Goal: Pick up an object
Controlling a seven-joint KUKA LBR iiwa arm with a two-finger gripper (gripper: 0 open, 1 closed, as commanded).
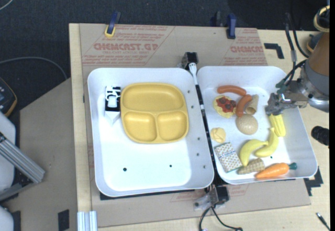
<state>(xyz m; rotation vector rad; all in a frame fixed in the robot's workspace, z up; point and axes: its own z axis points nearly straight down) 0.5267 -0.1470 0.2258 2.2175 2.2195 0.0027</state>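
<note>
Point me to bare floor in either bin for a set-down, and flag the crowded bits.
Left bin: open floor below the yellow divided plate, down to the front rim; a thin strip left of it, under the black-and-white item. Right bin: only a band along the back wall above the sausages. The rest is crowded, from pizza slice to bananas and carrot, gripper at the corn.

The arm (319, 75) is cut off by the frame's right edge, so only its wrist end shows beside the right bin (261, 75). The claw (278, 103) sits over that bin's right side — its tips are too small and dark to read. It covers the top of the corn cob (278, 124). Left of the yellow plate (154, 111), a black-and-white item (112, 99) is too blurred to identify — perhaps a tag.
</note>
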